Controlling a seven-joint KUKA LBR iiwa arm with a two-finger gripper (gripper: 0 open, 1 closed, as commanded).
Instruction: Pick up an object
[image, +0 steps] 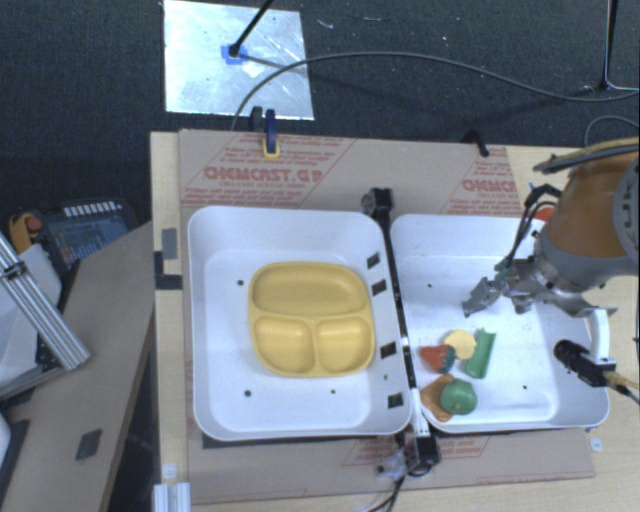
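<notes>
Several small toy foods lie in the front left part of the right bin (450, 245): a yellow piece (460, 343), a green stick (481, 354), a red piece (434, 356), a green ball (459, 397) and an orange piece (437, 398). My gripper (483, 296) hangs over the middle of the right bin, just behind and slightly right of the yellow piece. It points left and down. Nothing shows in its grasp, and it stands apart from the toys.
A yellow divided plate (305, 318) sits in the middle of the left bin (220, 250). A black divider with clips (392, 300) runs between the two bins. The bare white floor of the right bin stretches behind and to the right of the toys.
</notes>
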